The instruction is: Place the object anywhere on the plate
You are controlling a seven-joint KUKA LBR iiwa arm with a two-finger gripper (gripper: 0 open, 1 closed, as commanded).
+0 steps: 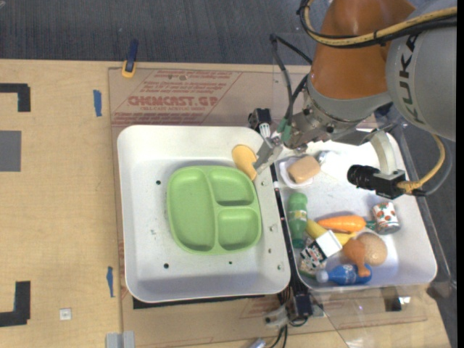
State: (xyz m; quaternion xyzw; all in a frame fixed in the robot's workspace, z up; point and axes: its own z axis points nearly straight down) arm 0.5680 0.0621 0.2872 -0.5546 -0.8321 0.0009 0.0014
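Camera view: gripper sits over the left bin's far right corner, a yellow object just at its fingertips; whether it is clamped, I cannot tell. It lies just beyond the green plate, probably on its way there.

A small yellow-orange toy shaped like a little banana is up by the back right corner of the left white bin. It is tilted, with one end pointing up and left and the other end pointing down toward the bin's right wall. The thin metal fingers sit right against it (I cannot tell if they are pinching it). The light green plastic plate with three sections lies flat in the middle of the same bin. The toy is just past the plate's top right corner, near it, not on it.
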